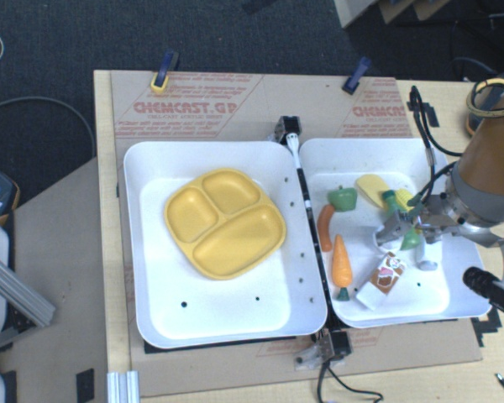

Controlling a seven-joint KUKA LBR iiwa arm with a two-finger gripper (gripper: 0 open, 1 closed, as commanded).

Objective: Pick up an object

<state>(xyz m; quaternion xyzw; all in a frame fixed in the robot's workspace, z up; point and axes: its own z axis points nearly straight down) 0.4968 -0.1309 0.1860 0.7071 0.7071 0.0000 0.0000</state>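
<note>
My gripper [406, 243] is down in the right bin [454, 305], near its middle right. A small green object [412, 240] lies right at the gripper's tip, partly hidden by it. Just below it a small white and red carton [385, 277] lies tilted. An orange carrot [342, 262] and a reddish sausage [325, 226] lie to the left of the gripper. A green pepper [343, 197] and a yellow piece [373, 188] sit toward the bin's far side, with a green-topped item [392, 200] beside the yellow piece.
The left bin [151, 225] holds a yellow divided plate [225, 222]. A black divider rail [307, 217] runs between the bins. The arm's orange band [491, 154] rises over the right bin's far right edge, with black cables [428, 137] beside it.
</note>
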